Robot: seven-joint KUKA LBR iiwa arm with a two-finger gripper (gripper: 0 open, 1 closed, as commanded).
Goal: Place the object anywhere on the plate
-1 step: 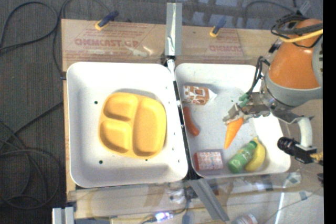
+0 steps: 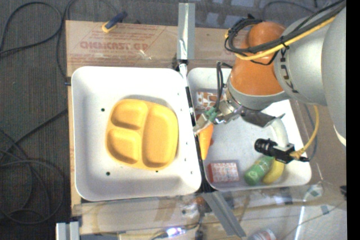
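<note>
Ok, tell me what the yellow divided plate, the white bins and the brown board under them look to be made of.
Yellow divided plate: probably moulded plastic, matte to slightly glossy, with smooth rounded compartment ridges and even colour.
White bins: likely thin formed plastic, with soft rounded corners and a faint sheen.
Brown board: looks like corrugated cardboard, dull tan with red printed lettering and a crease.

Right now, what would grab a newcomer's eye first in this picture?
The yellow sectioned plate in the middle of the left bin stands out most. Next comes the arm's big orange band over the right bin, where an orange carrot-like piece lies by the left wall.
</note>
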